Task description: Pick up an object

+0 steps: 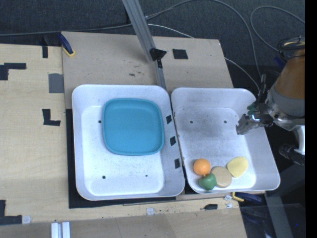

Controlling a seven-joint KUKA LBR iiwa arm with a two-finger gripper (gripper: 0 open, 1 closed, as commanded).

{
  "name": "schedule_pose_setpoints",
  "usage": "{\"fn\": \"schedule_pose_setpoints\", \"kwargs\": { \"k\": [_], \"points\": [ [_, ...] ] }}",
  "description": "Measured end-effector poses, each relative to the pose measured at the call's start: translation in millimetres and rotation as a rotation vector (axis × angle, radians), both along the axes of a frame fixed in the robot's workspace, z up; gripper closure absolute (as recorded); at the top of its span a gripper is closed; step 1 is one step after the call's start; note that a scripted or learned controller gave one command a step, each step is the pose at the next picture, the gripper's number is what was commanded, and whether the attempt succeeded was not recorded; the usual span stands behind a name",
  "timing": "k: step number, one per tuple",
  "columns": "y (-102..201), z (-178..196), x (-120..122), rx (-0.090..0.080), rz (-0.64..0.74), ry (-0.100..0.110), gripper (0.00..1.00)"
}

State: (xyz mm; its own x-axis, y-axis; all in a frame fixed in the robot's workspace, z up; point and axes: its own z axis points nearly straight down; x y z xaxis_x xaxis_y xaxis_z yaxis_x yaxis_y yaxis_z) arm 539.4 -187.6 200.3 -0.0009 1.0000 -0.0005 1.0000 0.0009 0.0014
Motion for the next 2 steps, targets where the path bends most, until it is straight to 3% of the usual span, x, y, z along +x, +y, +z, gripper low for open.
{"fn": "schedule_pose_setpoints", "kwargs": {
  "k": [1, 2],
  "points": [
    [-1.1, 48.5, 10.1, 0.0, 0.0, -0.002, 1.0],
    [43.6, 42.8, 13.5, 0.001, 0.002, 0.002, 1.0]
  ]
}}
